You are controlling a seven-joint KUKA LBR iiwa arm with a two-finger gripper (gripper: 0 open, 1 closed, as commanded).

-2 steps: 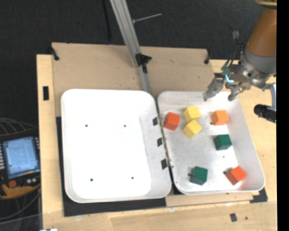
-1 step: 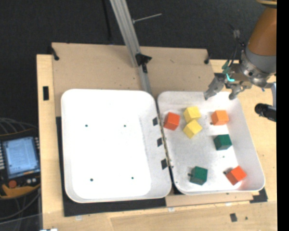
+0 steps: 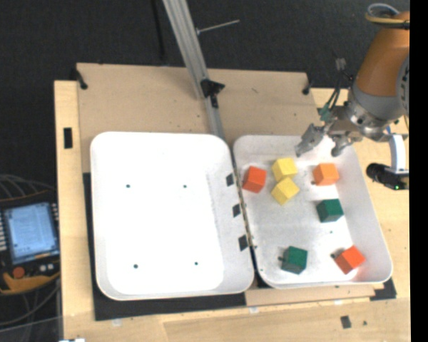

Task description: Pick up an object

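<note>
Blocks, seven in all, scattered across the floor of the right bin (image 3: 371,212), none lifted. Upper row: red-orange block (image 3: 254,179) nearest the divide between the bins, then two yellow blocks, upper yellow block (image 3: 284,167) and lower yellow block (image 3: 285,189), corner to corner and apparently touching, then orange block (image 3: 326,174) toward the far right. Below the orange one, apart from it: dark green block (image 3: 329,210). Along the near edge: second green block (image 3: 294,259) toward the middle, and second red-orange block (image 3: 349,259) close to the near right corner, tilted against the slope of the wall.

Jaws (image 3: 321,142) spread apart, nothing between them, hanging over the far edge of the right bin, above and between the upper yellow block and the orange block, touching neither. Grey wrist with orange band (image 3: 385,55) reaching in from the right above the worktop (image 3: 150,98).

Left bin (image 3: 160,212) lying just beside the right bin, rims meeting along the middle. Slanted metal rail (image 3: 189,41) rising from the far side between the bins. Handheld pendant with lit screen (image 3: 25,237) off the left edge of the worktop.
</note>
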